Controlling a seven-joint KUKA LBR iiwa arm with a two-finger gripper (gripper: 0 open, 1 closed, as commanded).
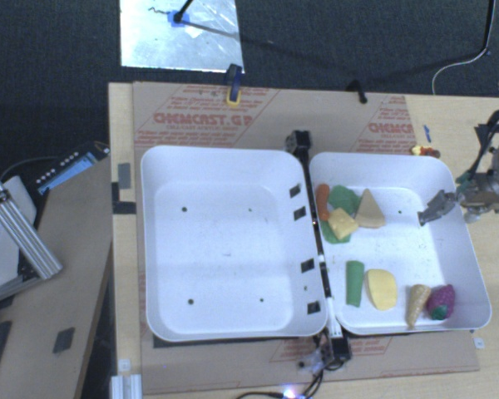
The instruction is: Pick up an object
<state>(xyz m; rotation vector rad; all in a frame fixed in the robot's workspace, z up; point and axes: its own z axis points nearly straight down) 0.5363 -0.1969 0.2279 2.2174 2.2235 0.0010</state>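
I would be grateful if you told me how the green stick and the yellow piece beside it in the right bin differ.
The green stick is narrow and straight-sided; the yellow piece is broad and rounded. The stick is green, the piece pale yellow. The stick lies nearer the divider between the bins, the piece further towards the arm's side. Both lie flat in the right bin's near half, side by side.

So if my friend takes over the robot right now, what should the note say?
Gripper: above the right bin's right side, holding nothing I can see.
Toys, all in the right bin: orange piece, green piece, yellow block and tan wedge clustered at the top left; green stick, yellow piece, cone and purple toy along the bottom.
Done: nothing picked yet.
Left: grab one toy and lift it.
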